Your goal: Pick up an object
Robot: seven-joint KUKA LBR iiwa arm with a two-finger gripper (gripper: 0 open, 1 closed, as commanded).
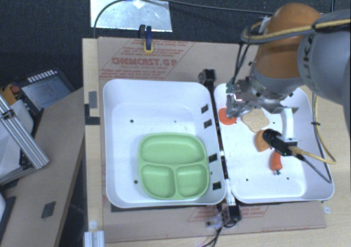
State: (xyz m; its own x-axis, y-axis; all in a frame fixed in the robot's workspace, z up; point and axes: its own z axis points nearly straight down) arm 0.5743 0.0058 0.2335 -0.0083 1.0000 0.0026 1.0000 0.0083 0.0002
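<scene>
From above, the gripper hangs low in the right bin; whether it is spread cannot be told. A red object lies just at its seven o'clock, possibly touching. Centre over it before closing.

The big grey robot arm comes in from the right side and bends downward. A wide orange band wraps around it just above the wrist. Below the band sits the small metal two-finger gripper, pointing down. Thin cables run along the arm beside the band.
</scene>
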